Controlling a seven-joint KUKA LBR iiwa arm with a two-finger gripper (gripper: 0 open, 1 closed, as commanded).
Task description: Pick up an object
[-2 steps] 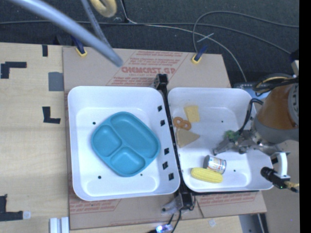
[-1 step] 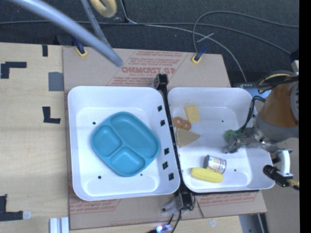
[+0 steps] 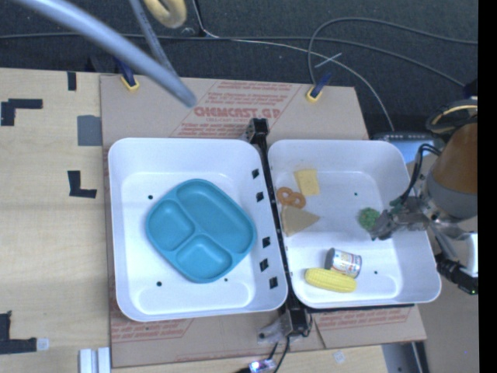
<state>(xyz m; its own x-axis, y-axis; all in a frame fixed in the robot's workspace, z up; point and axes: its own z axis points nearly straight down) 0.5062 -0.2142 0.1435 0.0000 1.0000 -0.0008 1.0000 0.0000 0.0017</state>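
Note:
The right bin (image 3: 388, 158) holds several small items: a yellow cheese slice (image 3: 307, 182), a brown pretzel (image 3: 291, 197), a tan wedge (image 3: 299, 221), a green broccoli piece (image 3: 367, 218), a silver can (image 3: 343, 262) and a yellow corn cob (image 3: 331, 280). My gripper (image 3: 383, 226) reaches in over the bin's right wall and sits low, right beside the broccoli on its right side. Whether it touches the broccoli I cannot tell.
The left bin (image 3: 124, 158) carries a blue divided plate (image 3: 200, 229). A black clip strip (image 3: 268, 208) runs between the bins. The arm's orange band (image 3: 457, 162) hangs over the right bin's right edge. A grey pole (image 3: 101, 33) crosses the top left.

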